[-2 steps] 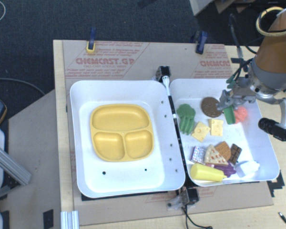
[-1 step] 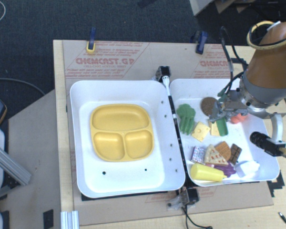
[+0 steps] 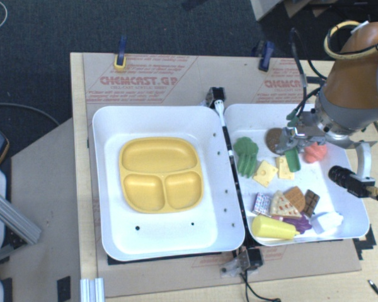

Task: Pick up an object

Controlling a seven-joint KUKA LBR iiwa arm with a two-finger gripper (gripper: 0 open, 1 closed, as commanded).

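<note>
The right bin (image 3: 359, 222) holds several toy foods. Among them are a green leafy piece (image 3: 246, 155), a yellow cheese wedge (image 3: 264, 173), a brown round piece (image 3: 274, 139), a pink piece (image 3: 315, 152) and a small green piece (image 3: 293, 162). Nearer the front lie a waffle cracker (image 3: 282, 204), a brown toast slice (image 3: 296, 196), a yellow oblong toy (image 3: 273, 228) and a purple piece (image 3: 297, 223). My gripper (image 3: 295, 138) hangs low over the back of this bin, between the brown round piece and the pink piece, just above the small green one.
The left bin (image 3: 107, 168) holds a yellow three-part plate (image 3: 159, 173). A black clip strip (image 3: 230, 168) runs along the seam between the bins. The arm's grey and orange body (image 3: 353, 74) covers the right bin's back right corner, with a black fitting (image 3: 349, 180) at its right edge.
</note>
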